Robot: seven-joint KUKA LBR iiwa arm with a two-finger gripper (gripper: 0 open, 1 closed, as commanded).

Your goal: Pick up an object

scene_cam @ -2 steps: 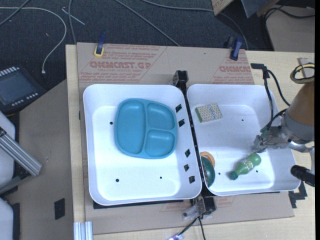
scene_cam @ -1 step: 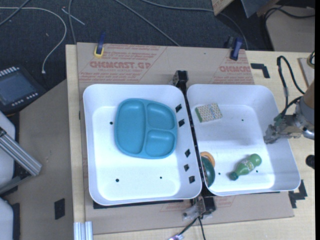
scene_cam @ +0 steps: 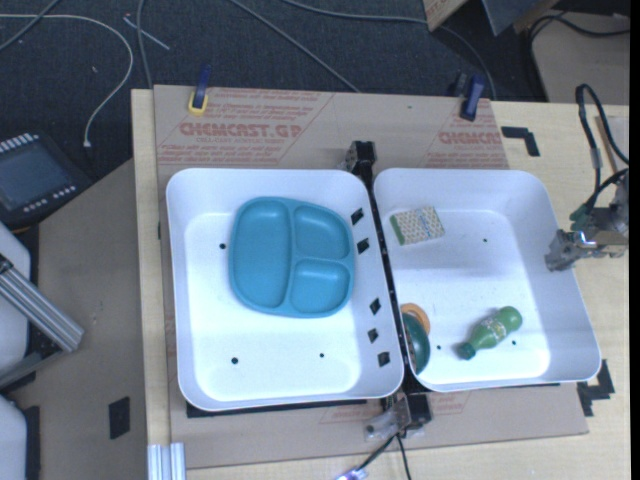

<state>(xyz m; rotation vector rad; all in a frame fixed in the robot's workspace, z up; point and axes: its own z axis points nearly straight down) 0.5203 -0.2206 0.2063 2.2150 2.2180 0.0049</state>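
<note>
Pick not begun: gripper at right bin outer rim, grip state indeterminable, nothing seen held; green bottle lies below-left of it, untouched.

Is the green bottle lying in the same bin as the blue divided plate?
No, the green bottle lies in the right bin, while the blue divided plate lies in the left bin.
</note>
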